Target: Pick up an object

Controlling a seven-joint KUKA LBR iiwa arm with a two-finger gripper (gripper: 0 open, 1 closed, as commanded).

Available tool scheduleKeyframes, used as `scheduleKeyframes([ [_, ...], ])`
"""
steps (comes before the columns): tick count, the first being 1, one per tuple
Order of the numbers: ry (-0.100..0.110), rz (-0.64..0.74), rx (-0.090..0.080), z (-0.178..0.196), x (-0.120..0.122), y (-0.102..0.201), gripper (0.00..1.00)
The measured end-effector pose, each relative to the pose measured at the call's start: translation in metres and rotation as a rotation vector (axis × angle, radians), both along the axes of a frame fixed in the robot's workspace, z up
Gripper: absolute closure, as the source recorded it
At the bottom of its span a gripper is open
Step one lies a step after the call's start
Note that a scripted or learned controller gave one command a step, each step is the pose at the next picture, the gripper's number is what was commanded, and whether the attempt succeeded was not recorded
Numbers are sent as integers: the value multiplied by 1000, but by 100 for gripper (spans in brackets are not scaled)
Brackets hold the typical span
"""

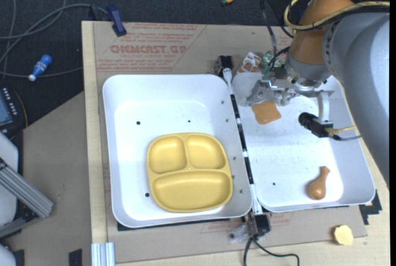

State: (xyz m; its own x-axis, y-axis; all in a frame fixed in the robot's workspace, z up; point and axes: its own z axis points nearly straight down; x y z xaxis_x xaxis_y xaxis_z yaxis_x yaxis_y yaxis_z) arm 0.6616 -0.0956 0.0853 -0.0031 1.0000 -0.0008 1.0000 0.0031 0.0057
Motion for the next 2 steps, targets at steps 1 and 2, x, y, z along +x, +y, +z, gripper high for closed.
scheduleKeyframes([
  [1, 7, -3, 1, 0, -10, -1, 0],
  [2, 3, -2, 0, 11, -9, 0, 100],
])
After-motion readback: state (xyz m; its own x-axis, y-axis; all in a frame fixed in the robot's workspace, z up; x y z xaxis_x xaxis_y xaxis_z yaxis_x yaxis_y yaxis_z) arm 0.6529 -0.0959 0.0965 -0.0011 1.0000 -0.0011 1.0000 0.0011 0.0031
